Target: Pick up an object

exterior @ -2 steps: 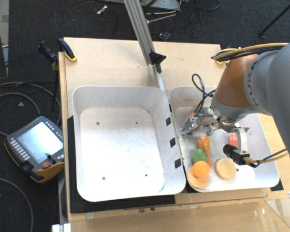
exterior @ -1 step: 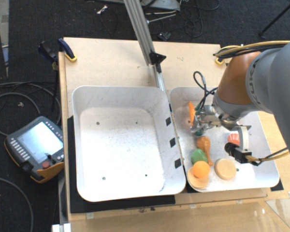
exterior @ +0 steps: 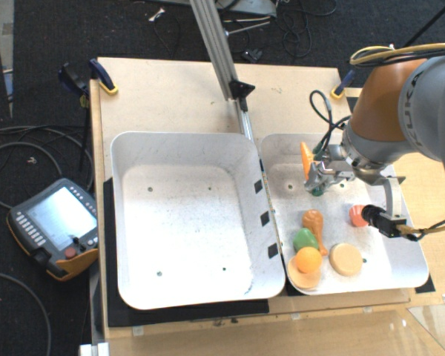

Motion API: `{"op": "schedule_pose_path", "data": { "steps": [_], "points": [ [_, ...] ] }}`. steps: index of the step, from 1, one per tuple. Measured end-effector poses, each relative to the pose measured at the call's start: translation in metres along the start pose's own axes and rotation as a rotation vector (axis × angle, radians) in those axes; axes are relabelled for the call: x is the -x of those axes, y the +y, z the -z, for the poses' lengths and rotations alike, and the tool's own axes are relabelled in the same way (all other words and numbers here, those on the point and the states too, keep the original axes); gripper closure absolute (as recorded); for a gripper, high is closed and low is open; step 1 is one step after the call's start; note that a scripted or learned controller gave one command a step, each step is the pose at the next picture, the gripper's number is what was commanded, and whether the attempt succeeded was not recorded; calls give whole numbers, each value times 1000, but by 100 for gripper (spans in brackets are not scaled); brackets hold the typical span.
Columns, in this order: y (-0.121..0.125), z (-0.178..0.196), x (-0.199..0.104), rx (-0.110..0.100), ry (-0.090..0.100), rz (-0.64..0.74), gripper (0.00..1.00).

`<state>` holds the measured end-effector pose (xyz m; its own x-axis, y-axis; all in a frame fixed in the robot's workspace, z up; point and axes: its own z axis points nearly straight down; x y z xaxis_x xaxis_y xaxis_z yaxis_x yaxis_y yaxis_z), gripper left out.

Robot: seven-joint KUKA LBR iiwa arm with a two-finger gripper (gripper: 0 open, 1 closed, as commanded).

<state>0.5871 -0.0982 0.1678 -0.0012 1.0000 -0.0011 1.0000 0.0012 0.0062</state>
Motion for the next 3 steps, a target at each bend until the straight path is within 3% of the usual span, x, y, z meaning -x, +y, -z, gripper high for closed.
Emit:
{"op": "schedule_pose_path", "data": {
  "steps": [2,3],
  "points": [
    [0,116,3,0,0,2,100],
    [2,114,-53,-6,2,7,100]
  ]
}}
